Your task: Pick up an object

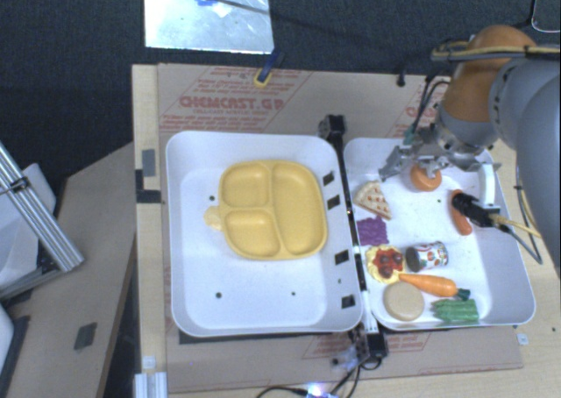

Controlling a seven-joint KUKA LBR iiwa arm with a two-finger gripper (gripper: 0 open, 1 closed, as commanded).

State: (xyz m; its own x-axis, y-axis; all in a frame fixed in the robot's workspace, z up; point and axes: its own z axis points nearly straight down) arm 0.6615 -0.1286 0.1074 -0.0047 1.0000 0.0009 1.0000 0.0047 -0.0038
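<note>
Fingers (419,159) spread, nothing between them | target: small orange fruit (427,179) at the right bin's (526,287) back, just below and right of the tips | round, no long axis | short drop should reach it

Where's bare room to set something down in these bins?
Left bin: bare floor all around the yellow divided plate, widest along the near edge. Right bin: one bare patch between the pizza slice, the can and the gripper. Its near end is crowded around the carrot.
</note>
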